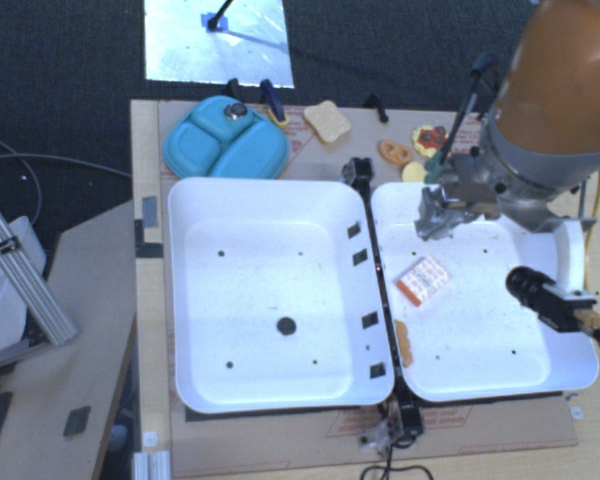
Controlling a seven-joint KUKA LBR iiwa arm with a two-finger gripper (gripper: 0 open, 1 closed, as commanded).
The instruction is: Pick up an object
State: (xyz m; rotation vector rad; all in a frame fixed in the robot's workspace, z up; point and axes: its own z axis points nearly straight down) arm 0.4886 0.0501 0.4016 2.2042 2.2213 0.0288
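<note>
Blue divided plate (226,140), toast slice (327,121) just right of it, pretzel (394,152) further right, shiny sheet (217,26) beyond them

The gripper (435,224) hangs over the right bin (500,368), toward its eleven o'clock corner. An orange-and-white packet (422,280) lies on the bin floor near the gripper, at about six o'clock from it. A small orange piece (402,343) lies by the bin's wall at eight o'clock. In the left bin (240,218), a dark disc (286,325) sits at five o'clock of centre. A blue plate (227,140) rests beyond that bin at twelve o'clock.
</note>
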